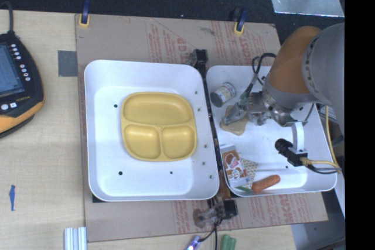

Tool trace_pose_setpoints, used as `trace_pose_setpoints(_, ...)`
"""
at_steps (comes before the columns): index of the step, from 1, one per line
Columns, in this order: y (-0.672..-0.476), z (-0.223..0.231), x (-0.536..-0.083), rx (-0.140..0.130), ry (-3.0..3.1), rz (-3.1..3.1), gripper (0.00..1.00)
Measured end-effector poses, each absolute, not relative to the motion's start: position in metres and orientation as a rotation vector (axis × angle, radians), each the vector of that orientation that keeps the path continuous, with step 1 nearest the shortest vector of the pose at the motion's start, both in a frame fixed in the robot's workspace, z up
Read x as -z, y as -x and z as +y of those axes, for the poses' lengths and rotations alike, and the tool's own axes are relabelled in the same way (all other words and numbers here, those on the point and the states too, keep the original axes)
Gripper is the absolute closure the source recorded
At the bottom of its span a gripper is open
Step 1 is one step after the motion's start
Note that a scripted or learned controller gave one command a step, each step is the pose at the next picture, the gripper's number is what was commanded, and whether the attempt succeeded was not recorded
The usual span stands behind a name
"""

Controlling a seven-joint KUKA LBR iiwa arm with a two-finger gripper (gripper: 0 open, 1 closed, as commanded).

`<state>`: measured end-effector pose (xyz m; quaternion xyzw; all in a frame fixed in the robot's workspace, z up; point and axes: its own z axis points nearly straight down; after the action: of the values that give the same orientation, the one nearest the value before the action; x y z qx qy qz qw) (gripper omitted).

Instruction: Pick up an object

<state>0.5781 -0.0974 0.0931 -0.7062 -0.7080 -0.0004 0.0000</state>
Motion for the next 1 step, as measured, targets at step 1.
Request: trace_pose_setpoints(1,-0.6113,-0.0923,-0.0930,0.001,2.218,-2.223,0.00)
